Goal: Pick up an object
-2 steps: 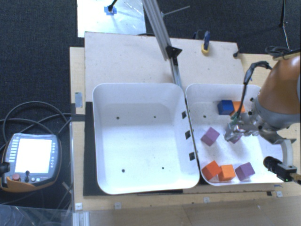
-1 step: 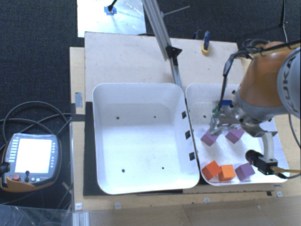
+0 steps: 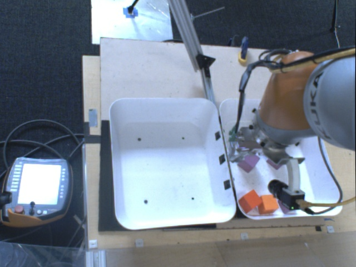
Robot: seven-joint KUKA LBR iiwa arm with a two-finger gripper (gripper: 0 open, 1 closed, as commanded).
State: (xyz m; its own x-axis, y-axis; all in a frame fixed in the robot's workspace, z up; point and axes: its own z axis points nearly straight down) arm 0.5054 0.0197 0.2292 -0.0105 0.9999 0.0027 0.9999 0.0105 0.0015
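Observation:
My gripper (image 3: pixel 245 147) hangs low over the left part of the right bin (image 3: pixel 328 174), under the arm's orange band and grey wrist. A purple block (image 3: pixel 248 162) lies just below and in front of it, close to the gripper's tip; I cannot tell if they touch. A second purple piece (image 3: pixel 274 163) shows to its right, partly hidden by the wrist. Two orange blocks (image 3: pixel 250 200) (image 3: pixel 268 204) sit side by side at the bin's front edge.
The left bin (image 3: pixel 119 149) stands beside the right one, and their walls meet near the gripper. A slanted metal pole (image 3: pixel 189 32) crosses the back of the bench. A black cable fitting (image 3: pixel 286 194) hangs over the right bin's front. A teach pendant (image 3: pixel 36 191) lies far left.

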